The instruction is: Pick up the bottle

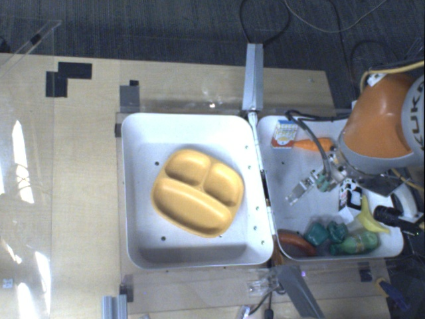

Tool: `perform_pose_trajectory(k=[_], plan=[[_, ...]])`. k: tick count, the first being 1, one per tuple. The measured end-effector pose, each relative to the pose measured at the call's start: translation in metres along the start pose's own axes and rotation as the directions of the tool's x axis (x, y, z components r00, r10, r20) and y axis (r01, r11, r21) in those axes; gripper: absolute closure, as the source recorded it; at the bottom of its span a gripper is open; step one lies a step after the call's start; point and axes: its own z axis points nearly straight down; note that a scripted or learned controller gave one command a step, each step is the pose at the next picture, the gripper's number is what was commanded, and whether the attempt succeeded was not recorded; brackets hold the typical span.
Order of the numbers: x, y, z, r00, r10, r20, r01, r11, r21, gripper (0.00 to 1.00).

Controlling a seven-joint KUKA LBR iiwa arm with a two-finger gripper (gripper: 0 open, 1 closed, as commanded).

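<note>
Bottle lies below the hand in right bin

Bottle (342,238), green, rests along the near wall of the right bin (282,208), its long axis roughly left to right. The hand (309,186) hangs just above-left, apart from it; its grip cannot be told

The counter (80,178) was pale wood, with a glossy clear sheet over its left part that caught window glare. Two shallow white bins sat directly on it, side by side and touching along a shared edge: the left bin (136,198) and the right bin (282,178). Two black patches (65,76) lay on the counter near its far left corner.
</note>
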Motion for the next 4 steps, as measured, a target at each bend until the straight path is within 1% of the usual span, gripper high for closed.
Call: perform_pose_trajectory(k=[1,2,3,4], plan=[[-0.007,-0.035,0.097,0.994,-0.112,0.004,0.112,0.994,-0.003,0.0],[-0.027,-0.05,0.094,0.991,-0.133,-0.001,0.133,0.991,0.002,0.0],[-0.006,0.001,0.0,0.974,-0.227,0.001,0.227,0.974,-0.001,0.0],[-0.013,-0.027,0.097,0.973,-0.23,0.005,0.23,0.973,-0.003,0.0]])
